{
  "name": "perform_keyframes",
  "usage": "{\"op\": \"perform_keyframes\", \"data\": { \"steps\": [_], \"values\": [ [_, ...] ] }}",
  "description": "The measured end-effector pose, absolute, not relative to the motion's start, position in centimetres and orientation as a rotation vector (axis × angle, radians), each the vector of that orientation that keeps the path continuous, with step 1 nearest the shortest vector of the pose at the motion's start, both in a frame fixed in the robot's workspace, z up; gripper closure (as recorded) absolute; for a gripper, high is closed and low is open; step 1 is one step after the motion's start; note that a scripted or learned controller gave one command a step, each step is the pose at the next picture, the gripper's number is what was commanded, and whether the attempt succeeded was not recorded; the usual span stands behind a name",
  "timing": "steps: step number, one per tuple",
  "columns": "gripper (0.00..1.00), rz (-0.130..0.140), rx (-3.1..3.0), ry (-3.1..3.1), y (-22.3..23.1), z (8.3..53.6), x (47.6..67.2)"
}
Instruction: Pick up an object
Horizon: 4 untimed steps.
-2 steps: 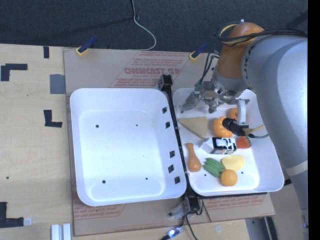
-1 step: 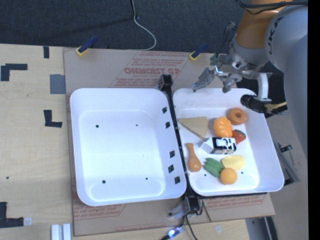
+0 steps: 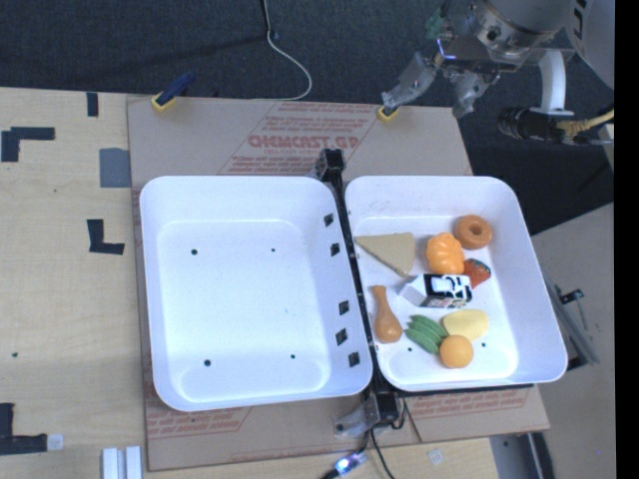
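Right bin (image 3: pixel 519 218) holds eight items, one of each, clustered right of centre: nearest are the orange ball (image 3: pixel 456 351), green pod (image 3: pixel 426 333) and yellow lemon (image 3: pixel 465 322), with the drumstick (image 3: pixel 384 317) at the cluster's 9 o'clock, long axis roughly 12–6, fat end near. Behind them sit the black-white block (image 3: pixel 446 287), red piece (image 3: pixel 478 271), orange pepper (image 3: pixel 445 253) and tan wedge (image 3: pixel 390 250) tapering toward 9, then the donut (image 3: pixel 473 232) at 1 o'clock. Farthest, at the bins' 1 o'clock past the cardboard (image 3: pixel 290 138), the gripper (image 3: pixel 436 85) hangs with fingers spread, nothing between them; left bin (image 3: pixel 150 208) at 9.
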<state>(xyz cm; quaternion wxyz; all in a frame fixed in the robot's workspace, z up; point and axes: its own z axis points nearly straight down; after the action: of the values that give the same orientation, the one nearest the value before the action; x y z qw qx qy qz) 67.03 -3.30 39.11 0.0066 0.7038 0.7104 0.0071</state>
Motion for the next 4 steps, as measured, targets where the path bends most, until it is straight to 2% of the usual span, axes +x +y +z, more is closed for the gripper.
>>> {"op": "perform_keyframes", "data": {
  "steps": [1,2,3,4],
  "values": [
    [0.00,0.014,2.212,2.207,-9.5,54.3,66.8],
    [0.00,-0.019,2.228,2.237,-4.2,32.8,64.8],
    [0.00,0.014,2.212,2.211,-7.8,48.4,64.2],
    [0.00,0.003,2.220,2.212,-13.2,53.9,63.1]
  ]
}}
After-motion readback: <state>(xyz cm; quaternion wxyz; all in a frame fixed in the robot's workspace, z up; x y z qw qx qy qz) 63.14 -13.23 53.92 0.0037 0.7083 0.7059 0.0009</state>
